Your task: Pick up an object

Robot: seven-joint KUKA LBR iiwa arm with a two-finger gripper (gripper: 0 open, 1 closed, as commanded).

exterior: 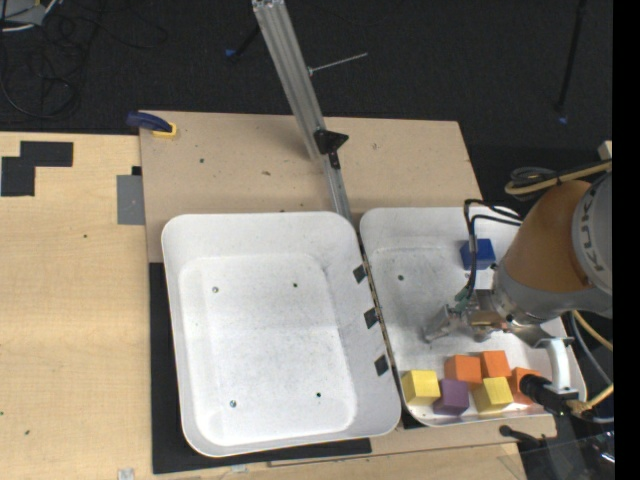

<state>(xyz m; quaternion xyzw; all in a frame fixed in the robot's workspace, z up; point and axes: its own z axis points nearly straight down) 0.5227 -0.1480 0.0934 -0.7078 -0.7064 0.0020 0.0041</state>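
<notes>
The grey arm (pixel 560 258) with its orange band reaches in from the right over the right-hand bin (pixel 400 243) of two shallow white bins on the worktop (pixel 300 158). Its end effector (pixel 452 320) hangs low over the bare white floor in the middle of that bin, and whether it is spread or pressed together cannot be told from this angle; nothing is visibly caught in it.

The candidates for picking sit clustered along the bin's near edge, just below the end effector: a yellow block (pixel 422 384) at the left of the group, a purple block (pixel 454 396) beside it, an orange block (pixel 463 369) behind those, a second yellow block (pixel 491 395) and another orange one (pixel 497 363) further right. A blue block (pixel 481 253) rests apart, near the bin's far right side, partly behind the arm. All appear to lie on the bin floor.

The left-hand bin (pixel 180 238) holds no blocks. A slanted aluminium rail (pixel 295 78) rises from the worktop behind the bins.

By this evidence the pick is not yet made: no object is off the floor. What appears to remain is the whole of the grasp: lining up on one block, closing on it and lifting it away. The tight packing of the cluster may make a clean hold on a single block harder.
</notes>
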